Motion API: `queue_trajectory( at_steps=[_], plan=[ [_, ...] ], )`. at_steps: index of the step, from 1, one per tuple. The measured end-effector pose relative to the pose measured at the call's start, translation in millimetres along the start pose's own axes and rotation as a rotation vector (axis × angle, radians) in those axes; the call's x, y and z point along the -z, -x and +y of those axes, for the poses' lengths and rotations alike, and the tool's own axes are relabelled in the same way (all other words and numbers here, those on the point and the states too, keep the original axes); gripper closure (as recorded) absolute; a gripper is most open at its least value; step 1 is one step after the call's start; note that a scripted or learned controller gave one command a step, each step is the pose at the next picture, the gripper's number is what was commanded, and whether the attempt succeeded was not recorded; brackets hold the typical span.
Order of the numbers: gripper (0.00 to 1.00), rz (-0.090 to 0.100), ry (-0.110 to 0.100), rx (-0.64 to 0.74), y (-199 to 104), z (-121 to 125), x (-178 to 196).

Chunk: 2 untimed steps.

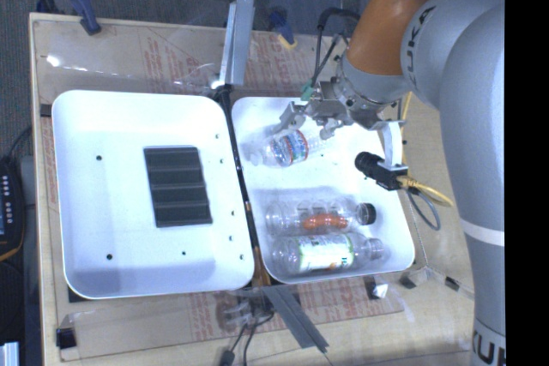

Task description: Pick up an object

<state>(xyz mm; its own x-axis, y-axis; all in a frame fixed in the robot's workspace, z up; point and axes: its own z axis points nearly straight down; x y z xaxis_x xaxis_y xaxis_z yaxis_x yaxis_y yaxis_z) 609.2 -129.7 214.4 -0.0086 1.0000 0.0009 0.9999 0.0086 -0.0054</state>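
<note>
Left bin (86, 184): a dark ribbed block (177, 186) at its middle. Right bin (390, 214): small clear bottle with blue label (287, 148) near the far edge, two larger bottles along the near edge. Pincer (310, 121) open, fingers spread just over the small bottle's neck end, nothing held. Best to settle lower and straddle the body squarely before closing; round plastic likely rolls. Arm enters from the right, wrist bent down over the bin's far edge.
</note>
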Motion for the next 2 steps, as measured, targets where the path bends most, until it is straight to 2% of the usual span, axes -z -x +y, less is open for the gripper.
queue_trajectory(
  at_steps=[1,2],
  plan=[
    [0.0,0.0,-0.002,-0.098,22.8,2.5,-48.1],
    [0.0,0.0,0.001,0.085,42.3,-58.5,-62.3]
  ],
)
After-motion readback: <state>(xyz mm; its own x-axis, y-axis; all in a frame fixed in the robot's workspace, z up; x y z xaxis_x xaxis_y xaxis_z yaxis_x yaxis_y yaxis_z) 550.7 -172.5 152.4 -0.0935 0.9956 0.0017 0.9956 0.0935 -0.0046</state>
